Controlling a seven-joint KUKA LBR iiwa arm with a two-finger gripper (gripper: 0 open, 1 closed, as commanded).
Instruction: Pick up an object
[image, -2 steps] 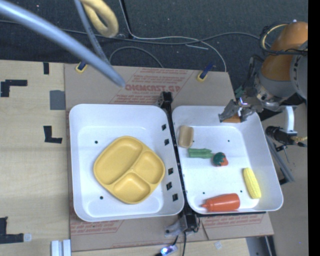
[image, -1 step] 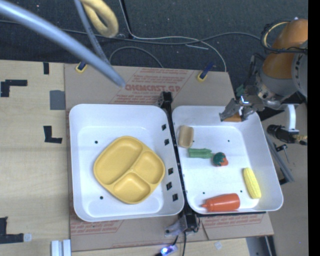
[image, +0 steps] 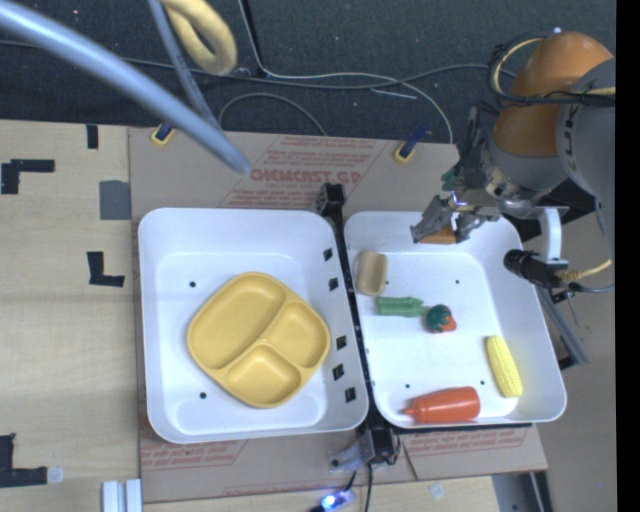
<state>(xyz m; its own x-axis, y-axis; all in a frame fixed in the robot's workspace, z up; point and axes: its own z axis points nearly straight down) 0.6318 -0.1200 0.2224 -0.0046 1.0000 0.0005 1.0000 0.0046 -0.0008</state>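
The right bin serves as the landmark here. The gripper hangs over its far rim, toward the far-left part of that bin, with the grey arm and its orange band rising behind it at the far right. The fingers point down and left, slightly parted; something small and orange-brown sits right at their tips, but whether it is actually clamped there I cannot tell.

Inside the right bin lie five things. A tan block rests near the far-left corner, close to the wall shared with the neighbouring bin. Toward the middle sits a green piece, and just beside it — on its right — a small green-and-red item. A yellow corn cob lies along the right wall, and a red-orange bottle-shaped object lies on its side against the near wall.

Left of the right bin, the left bin holds a yellow divided plate.
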